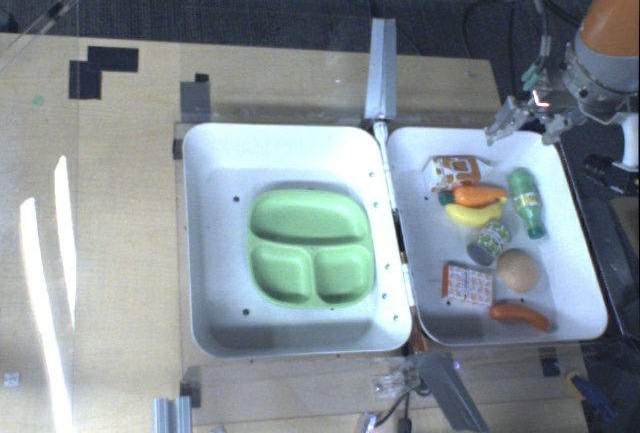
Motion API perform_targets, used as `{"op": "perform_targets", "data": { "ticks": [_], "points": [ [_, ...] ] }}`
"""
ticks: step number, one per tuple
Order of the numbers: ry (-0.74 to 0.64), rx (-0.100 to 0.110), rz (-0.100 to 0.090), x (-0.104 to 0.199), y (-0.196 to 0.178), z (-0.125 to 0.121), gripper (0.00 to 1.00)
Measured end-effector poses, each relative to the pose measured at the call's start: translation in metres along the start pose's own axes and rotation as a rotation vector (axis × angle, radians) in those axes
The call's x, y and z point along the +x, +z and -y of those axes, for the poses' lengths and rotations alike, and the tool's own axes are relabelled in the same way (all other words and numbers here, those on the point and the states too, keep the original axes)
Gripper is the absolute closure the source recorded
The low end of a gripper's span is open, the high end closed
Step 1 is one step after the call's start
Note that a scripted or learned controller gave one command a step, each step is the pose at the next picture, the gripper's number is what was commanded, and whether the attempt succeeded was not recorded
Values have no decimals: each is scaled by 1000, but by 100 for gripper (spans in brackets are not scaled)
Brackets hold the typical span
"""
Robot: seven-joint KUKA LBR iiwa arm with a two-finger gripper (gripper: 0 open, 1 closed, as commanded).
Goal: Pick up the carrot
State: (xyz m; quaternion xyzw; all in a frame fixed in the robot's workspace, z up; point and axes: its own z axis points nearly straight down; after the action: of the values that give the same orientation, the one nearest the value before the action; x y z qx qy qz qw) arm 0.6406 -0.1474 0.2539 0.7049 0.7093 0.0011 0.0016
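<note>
The carrot (479,194), orange with a small green end at its left, lies in the right bin (424,221), in the far half. It rests between a snack packet (455,169) and a yellow banana (472,214), touching both. My gripper (526,129) hovers over the bin's far rim, up and to the right of the carrot and well apart from it. Its fingers (498,129) are spread open with nothing between them.
Also in the right bin are a green bottle (525,203), a small can (490,243), a brown round item (517,272), a patterned box (467,283) and a red-orange sausage (520,316). The left bin (210,221) holds a green divided tray (308,246).
</note>
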Motion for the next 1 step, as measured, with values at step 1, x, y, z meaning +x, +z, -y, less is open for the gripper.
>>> {"op": "perform_targets", "data": {
  "ticks": [1],
  "points": [
    [-34, -11, 3, 22, 148, 18, 0]
  ]
}}
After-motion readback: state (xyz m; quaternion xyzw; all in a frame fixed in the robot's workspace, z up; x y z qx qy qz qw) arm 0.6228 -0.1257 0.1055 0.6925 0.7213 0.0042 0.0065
